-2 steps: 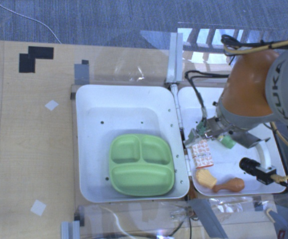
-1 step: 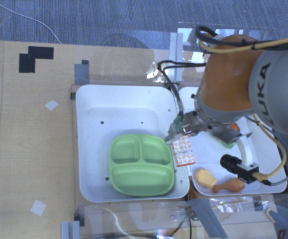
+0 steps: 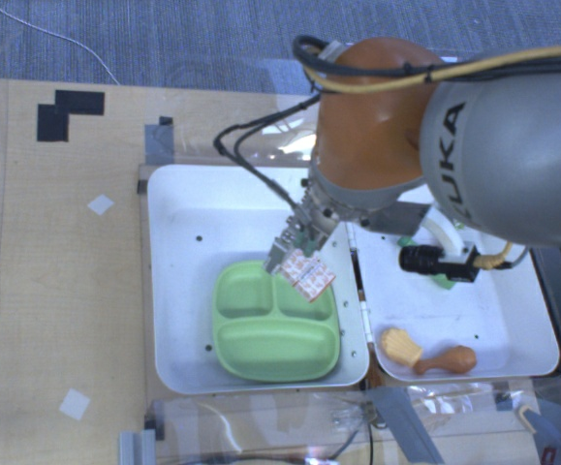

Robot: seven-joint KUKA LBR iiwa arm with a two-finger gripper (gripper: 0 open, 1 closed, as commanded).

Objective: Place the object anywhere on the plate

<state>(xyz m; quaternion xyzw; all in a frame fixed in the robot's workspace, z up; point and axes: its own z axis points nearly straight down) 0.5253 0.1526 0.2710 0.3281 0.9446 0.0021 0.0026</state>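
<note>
Blue carpet and a pale wooden bench frame two white bins under the camera view. Over the left bin (image 3: 178,260) my gripper (image 3: 295,250) pinches a small patterned packet (image 3: 308,275), its fingers pressed onto the upper edge while it dangles above the green plate's (image 3: 261,342) top right compartment. My hold looks shallow, so the packet may slip early, catch the plate's rim and slide off into the bin. A chicken drumstick (image 3: 425,355) lies in the right bin (image 3: 513,327).

Green item (image 3: 442,280) — mostly behind arm (image 3: 474,153)
</note>
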